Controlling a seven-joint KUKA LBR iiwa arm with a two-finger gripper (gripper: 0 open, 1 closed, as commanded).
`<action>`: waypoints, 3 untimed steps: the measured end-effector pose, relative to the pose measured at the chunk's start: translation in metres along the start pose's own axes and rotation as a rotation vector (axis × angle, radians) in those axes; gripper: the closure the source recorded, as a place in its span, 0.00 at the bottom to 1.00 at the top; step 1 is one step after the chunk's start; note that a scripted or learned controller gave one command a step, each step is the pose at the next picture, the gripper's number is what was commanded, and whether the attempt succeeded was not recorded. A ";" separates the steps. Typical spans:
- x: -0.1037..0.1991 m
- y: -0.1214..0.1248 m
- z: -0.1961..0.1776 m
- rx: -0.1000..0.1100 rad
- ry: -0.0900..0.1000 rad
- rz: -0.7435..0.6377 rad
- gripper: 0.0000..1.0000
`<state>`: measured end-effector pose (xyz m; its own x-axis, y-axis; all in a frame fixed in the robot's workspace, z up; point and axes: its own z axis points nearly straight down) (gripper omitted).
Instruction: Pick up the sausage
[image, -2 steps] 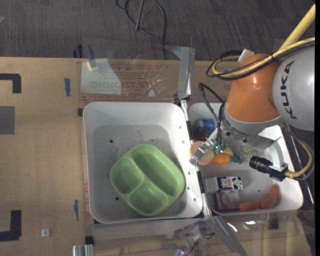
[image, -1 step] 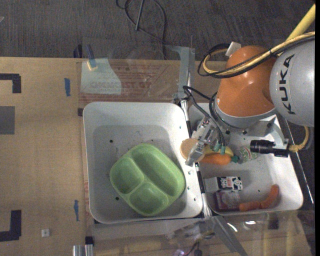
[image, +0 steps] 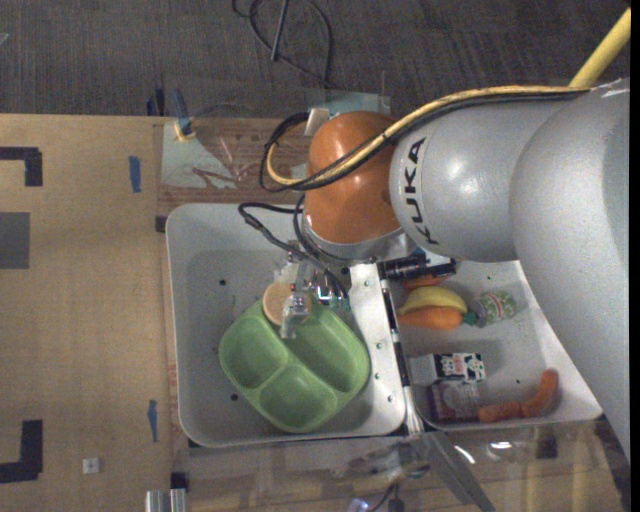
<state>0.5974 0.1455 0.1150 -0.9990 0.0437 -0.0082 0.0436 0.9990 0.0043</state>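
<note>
The grey KUKA arm (image: 500, 170) reaches in from the right, its gripper (image: 296, 312) hanging over the left bin (image: 190, 300) at the upper edge of a green divided plate (image: 295, 368) — just beside a small round yellowish piece (image: 276, 300). Whether its fingers stand wide or narrow cannot be told. The sausage (image: 522, 402) lies in the right bin (image: 545, 330) near its lower corner — beside a small milk carton (image: 458, 368), with a banana (image: 434, 298) and an orange fruit (image: 432, 318) farther up.
</note>
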 end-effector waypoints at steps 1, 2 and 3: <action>-0.019 0.043 -0.099 -0.001 -0.001 -0.303 1.00; -0.046 0.018 -0.189 0.000 -0.001 -0.301 1.00; -0.041 0.060 -0.143 0.001 0.004 -0.134 1.00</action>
<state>0.6394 0.2032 0.2587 -0.9959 -0.0901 -0.0048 -0.0901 0.9959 0.0027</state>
